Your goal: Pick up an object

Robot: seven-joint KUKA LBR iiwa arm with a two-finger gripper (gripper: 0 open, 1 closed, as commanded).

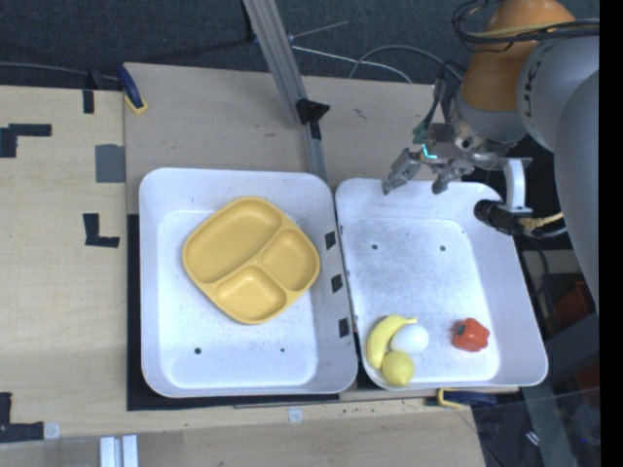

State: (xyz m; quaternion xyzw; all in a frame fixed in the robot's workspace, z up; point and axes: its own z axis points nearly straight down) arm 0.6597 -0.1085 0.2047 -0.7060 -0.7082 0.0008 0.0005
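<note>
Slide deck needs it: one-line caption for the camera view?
Open gripper above right bin's far edge; banana, egg, lemon, red pepper near; yellow plate left.

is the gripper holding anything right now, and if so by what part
Nothing is held. The gripper hovers open over the far edge of the right bin, with bare space between its fingers; the banana lies in the near corner.

Probably a robotics lab: a taped plywood surface [224, 115] carries two white bins [156, 290], with loose cables [389, 61] and an industrial arm [555, 76].
</note>
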